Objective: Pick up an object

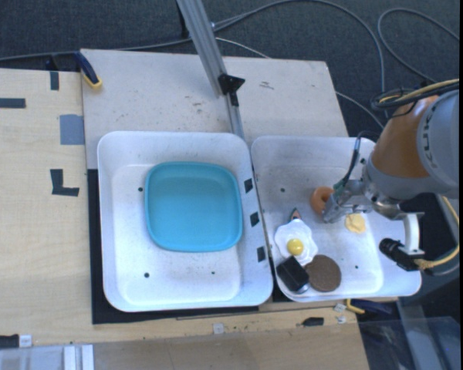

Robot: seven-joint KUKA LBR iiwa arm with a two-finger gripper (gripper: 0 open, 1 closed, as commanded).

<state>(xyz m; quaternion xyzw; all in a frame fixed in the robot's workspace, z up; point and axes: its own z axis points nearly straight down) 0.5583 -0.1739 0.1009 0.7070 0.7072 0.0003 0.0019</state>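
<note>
In the right bin [293,156] lie several small objects. An orange round piece [320,199] sits near the middle, touching my gripper [333,210], which reaches down from the right just beside it. A small yellow piece [356,223] lies right of the gripper. A toy fried egg [295,244] rests toward the front, with a black block [292,274] and a brown round cookie [322,273] in front of it. I see nothing held between the fingers.
The left bin [116,230] holds a blue square plate [193,206]. A grey metal pole [208,45] slants over the bench at the back. The arm's grey body with its orange band [401,149] hangs over the right bin's right edge.
</note>
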